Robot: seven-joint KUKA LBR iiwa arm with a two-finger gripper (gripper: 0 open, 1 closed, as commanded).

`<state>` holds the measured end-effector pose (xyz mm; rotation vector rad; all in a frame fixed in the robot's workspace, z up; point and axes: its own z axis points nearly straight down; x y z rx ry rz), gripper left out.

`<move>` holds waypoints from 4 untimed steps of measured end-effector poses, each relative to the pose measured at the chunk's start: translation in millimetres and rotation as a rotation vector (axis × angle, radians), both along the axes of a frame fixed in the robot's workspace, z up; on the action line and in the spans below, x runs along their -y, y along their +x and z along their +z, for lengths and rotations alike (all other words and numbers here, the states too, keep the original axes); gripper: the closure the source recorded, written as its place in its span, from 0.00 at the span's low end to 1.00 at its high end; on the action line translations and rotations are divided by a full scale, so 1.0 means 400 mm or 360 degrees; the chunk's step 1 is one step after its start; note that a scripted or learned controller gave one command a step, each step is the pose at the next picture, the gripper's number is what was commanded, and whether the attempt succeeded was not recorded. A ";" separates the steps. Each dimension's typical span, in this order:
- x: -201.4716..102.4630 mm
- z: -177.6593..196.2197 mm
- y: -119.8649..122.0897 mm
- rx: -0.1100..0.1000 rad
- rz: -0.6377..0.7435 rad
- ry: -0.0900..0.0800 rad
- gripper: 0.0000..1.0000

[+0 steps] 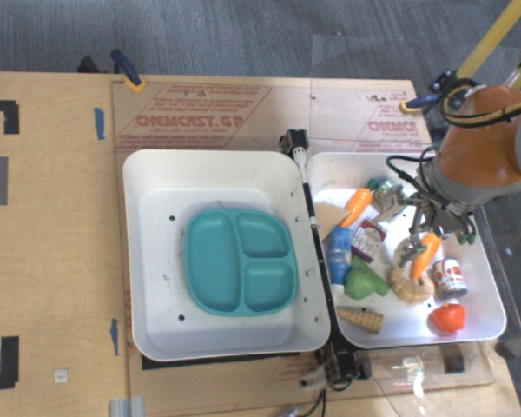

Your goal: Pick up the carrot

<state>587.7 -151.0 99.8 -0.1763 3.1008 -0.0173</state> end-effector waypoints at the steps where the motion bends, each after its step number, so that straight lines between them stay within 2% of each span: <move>1: 0.156 -0.027 -0.038 -0.0036 0.0072 0.0005 0.00; 2: 0.150 0.010 -0.024 -0.0010 0.0077 0.0003 1.00; 3: 0.117 -0.022 -0.175 -0.0033 0.0241 0.0004 1.00; 4: 0.117 -0.025 -0.176 -0.0035 0.0242 0.0004 0.00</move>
